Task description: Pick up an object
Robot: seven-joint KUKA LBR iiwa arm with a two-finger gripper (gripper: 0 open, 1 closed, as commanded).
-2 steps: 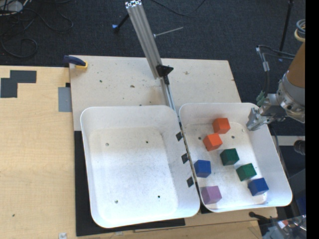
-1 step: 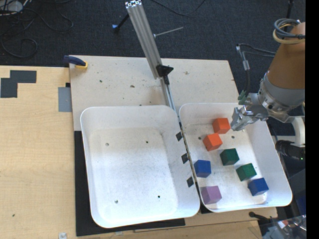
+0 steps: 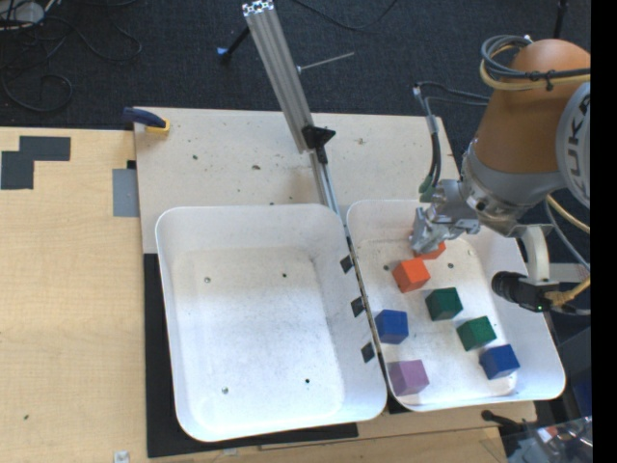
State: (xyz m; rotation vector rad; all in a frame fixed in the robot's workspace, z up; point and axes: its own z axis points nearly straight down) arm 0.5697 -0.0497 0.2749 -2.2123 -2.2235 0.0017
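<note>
The grey two-finger gripper (image 3: pixel 430 242) reaches down into the right-hand shallow white plastic bin (image 3: pixel 540 379), near that bin's far end. Its fingers are closed around a small orange-red block (image 3: pixel 433 250), of which just a sliver shows below and beside the fingertips; the rest is hidden by the gripper body, so its shape is hard to make out. Above the gripper, the grey arm with its orange band (image 3: pixel 528 104) covers the bin's far right corner and is cut off at the view's right side.

Taking the right bin as reference: just nearer than the gripper, and close to the clamped block, an orange cube (image 3: pixel 412 274) lies tilted on the floor. Toward the middle sits a dark green cube (image 3: pixel 443 304), and another green cube (image 3: pixel 475 333) lies beyond it toward the near right. A blue cube (image 3: pixel 391 325) rests near the left wall, a second blue cube (image 3: pixel 499 361) near the near right corner, and a pale purple cube (image 3: pixel 408 376) by the near left corner.

Touching the right bin's left wall is the left-hand shallow white bin (image 3: pixel 178 258). A slanted aluminium rail (image 3: pixel 282 70) rises from behind the junction between them.
</note>
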